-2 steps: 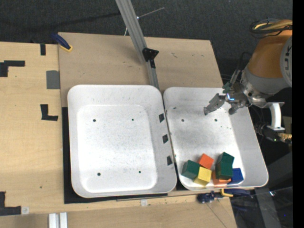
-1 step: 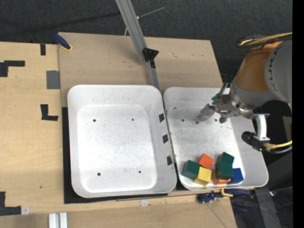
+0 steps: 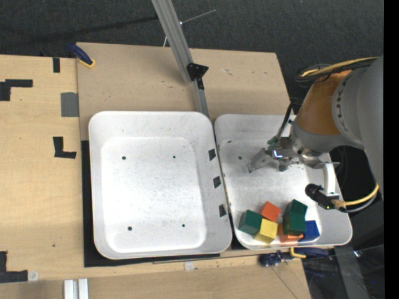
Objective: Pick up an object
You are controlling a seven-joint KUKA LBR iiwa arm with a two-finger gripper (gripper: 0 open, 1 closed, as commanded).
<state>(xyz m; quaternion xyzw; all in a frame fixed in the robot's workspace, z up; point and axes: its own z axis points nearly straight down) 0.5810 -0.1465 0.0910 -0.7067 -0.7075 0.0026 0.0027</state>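
A cluster of small blocks lies at the near end of the right bin (image 3: 249, 129): a green block (image 3: 251, 221), an orange block (image 3: 270, 210), a yellow block (image 3: 267, 230), a dark green block (image 3: 296, 215), a blue block (image 3: 310, 230) and a red-orange block (image 3: 288, 235). My gripper (image 3: 265, 159) hangs over the bare middle of the right bin, roughly a hand's width beyond the blocks and apart from them. I see no block at the gripper.
The left bin (image 3: 153, 120) sits beside the right one, with a shared rim between them. A slanted metal pole (image 3: 177, 39) crosses the back of the bench. The arm's orange band (image 3: 318, 108) and a black cable (image 3: 324, 197) overhang the right bin's right side.
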